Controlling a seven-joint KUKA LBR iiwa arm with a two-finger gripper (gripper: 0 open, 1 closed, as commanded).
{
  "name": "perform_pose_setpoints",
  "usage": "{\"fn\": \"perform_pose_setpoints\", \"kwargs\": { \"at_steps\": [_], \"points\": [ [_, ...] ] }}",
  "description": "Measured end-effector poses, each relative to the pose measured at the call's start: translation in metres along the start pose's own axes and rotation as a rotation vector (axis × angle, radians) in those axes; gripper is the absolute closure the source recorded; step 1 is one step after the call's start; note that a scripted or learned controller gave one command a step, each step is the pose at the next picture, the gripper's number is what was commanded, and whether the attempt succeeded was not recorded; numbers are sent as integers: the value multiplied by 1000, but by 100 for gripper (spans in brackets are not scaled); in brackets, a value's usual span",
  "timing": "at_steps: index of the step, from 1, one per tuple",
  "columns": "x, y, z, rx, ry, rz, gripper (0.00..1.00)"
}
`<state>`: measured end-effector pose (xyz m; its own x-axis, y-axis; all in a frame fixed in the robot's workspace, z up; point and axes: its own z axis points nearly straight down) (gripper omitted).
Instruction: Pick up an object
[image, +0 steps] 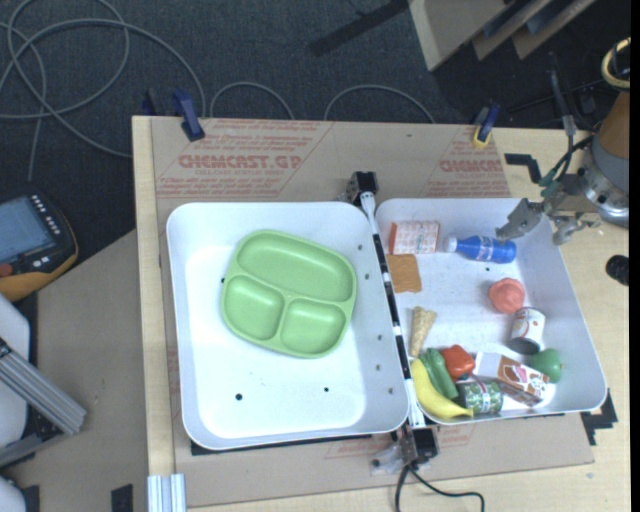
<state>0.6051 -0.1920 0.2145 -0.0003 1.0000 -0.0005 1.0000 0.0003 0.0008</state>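
Hovering at the 2 o'clock corner of the right bin (575, 290), the gripper (541, 217) sits above the bin's far right rim with its fingers spread apart; nothing is between them. The blue bottle (482, 247) lies on its side just beside the gripper, at its 8 o'clock, not touching it.

Right bin contents: a red-and-white packet (414, 238) at 11 o'clock, with an orange-brown square (404, 272) just below it. A red ball (507, 294) sits near centre, and a small can (527, 328) at its 5 o'clock. A waffle cone (422, 326) lies against the left wall. At 6 o'clock a crowded cluster: banana (434, 393), green can (482, 397), red-and-green vegetable (452, 361), and a printed carton (520, 378), touching one another.

Left bin (200, 400): a green divided plate (289, 292), set toward 12 o'clock of centre.
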Motion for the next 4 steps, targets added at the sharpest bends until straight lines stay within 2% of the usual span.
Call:
{"fn": "perform_pose_setpoints", "kwargs": {
  "at_steps": [1, 2, 3, 4],
  "points": [
    [-13, -28, 116, 5, 2, 1, 0],
    [-13, -26, 104, -1, -1, 1, 100],
    [45, 27, 102, -1, 1, -1, 100],
    [126, 21, 29, -1, 1, -2, 100]
  ]
}}
